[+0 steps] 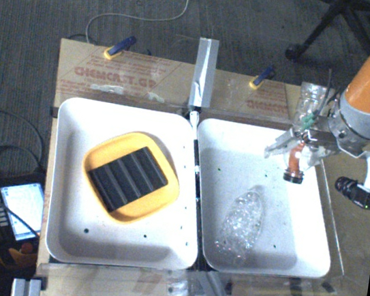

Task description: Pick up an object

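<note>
In the right bin point(306, 258) a clear crumpled plastic bottle point(243, 221) lies near the middle, pointing towards the front edge. The left bin point(62, 229) holds a yellow block with a black ridged top point(131, 176). My gripper point(295, 157) hangs over the far right corner of the right bin, well above and behind the clear bottle. Its grey fingers point(276, 146) are spread apart with nothing between them, and a small orange-brown piece shows just below them.
A clear plastic container point(310, 98) stands on the cardboard just behind the right bin, close to the wrist. Two blue-and-yellow clamps point(119, 46) hold the cardboard's far edge. A metal divider post point(204, 71) rises between the bins.
</note>
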Controlling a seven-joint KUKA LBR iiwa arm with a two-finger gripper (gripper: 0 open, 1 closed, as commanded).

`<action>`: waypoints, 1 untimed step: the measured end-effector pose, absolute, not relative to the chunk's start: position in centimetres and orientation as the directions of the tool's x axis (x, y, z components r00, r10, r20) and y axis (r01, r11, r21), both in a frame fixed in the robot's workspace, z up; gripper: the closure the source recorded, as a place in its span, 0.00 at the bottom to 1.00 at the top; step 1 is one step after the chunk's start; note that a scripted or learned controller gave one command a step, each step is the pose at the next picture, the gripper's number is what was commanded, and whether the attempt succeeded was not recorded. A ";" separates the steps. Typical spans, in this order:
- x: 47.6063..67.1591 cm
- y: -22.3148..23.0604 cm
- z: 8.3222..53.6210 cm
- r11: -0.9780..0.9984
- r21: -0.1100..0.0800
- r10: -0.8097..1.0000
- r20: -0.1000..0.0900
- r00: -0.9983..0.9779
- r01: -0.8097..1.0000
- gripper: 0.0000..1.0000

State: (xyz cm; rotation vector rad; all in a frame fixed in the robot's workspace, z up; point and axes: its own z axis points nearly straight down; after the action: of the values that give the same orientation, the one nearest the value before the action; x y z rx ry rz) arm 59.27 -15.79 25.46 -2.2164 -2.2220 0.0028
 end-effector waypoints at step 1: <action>57.6 -14.2 15.9 -0.013 -0.005 1.000 0.000 0.013 1.000 0.00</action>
State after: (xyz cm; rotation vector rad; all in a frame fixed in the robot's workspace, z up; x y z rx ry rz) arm 57.57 -14.25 15.90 -2.2336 -2.2042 0.0046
